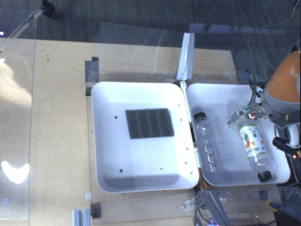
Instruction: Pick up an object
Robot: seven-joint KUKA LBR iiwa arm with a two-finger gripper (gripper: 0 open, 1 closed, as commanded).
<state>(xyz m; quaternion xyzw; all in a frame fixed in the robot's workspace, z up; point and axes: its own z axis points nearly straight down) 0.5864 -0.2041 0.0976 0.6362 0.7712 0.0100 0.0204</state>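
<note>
Clear plastic bottle beside labelled bottle in right bin, gripper above, clench unreadable, left bin holds grey block

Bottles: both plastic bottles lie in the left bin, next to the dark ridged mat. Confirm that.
Not quite. The camera view shows both bottles in the right bin: the clear bottle along its left wall and the labelled bottle nearer the gripper. The dark ridged mat lies alone in the left bin.
</note>
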